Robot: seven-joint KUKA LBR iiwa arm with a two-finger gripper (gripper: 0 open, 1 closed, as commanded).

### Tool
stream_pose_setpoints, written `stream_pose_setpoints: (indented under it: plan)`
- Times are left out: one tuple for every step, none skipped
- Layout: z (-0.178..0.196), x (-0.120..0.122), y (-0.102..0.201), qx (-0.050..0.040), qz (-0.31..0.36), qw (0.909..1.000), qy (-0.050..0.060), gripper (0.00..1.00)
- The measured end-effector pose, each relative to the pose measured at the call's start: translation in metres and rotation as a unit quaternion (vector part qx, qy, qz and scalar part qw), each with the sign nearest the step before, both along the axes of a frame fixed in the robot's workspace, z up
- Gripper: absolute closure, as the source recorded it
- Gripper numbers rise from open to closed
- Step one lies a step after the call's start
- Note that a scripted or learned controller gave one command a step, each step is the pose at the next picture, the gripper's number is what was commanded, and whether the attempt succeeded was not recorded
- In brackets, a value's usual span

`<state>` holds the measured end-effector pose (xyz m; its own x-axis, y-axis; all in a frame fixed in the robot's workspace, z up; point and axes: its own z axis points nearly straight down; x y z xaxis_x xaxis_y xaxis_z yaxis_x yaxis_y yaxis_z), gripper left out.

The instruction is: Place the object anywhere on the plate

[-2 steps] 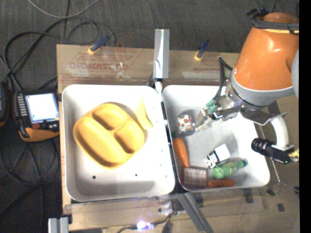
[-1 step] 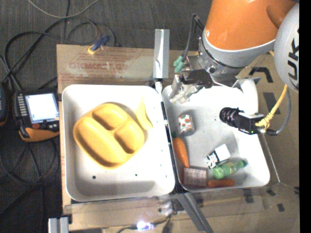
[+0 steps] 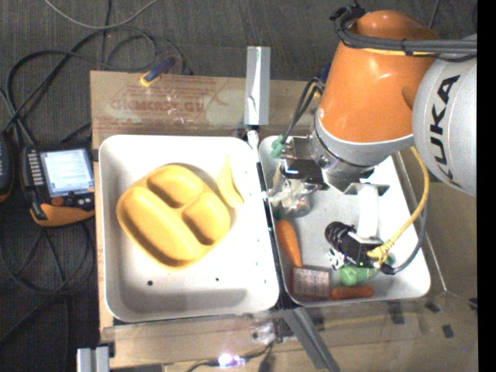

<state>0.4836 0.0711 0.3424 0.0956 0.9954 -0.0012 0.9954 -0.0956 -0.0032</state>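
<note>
Seen from the one overhead camera, the yellow divided plate [image 3: 177, 214] is sitting in the left bin [image 3: 116, 301], turned at a slant. In the right bin [image 3: 415, 281] an orange carrot [image 3: 289, 243] is lying near the left wall, its long axis running roughly top to bottom of the view, tilting slightly rightward toward the near end. Below it, a brown block [image 3: 311, 280], a green piece [image 3: 353, 273] and a red piece [image 3: 351, 291] are crowding the near edge. The gripper [image 3: 298, 178] is hanging over the bin's far-left corner, largely hidden under the orange wrist; whether it is open or closed cannot be told.
</note>
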Motion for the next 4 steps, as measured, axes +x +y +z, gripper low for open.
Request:
stream_pose_setpoints:
  plan:
    - [-0.066,0.0,0.079,0.0008,0.233,0.9725,0.0,1.0]
    - [-0.1,0.069,0.118,0.0002,0.235,0.972,0.001,1.0]
    - [0.025,0.024,0.11,-0.0003,0.247,0.969,-0.001,1.0]
    - [0.063,0.084,0.097,-0.0005,0.311,0.9505,-0.001,1.0]
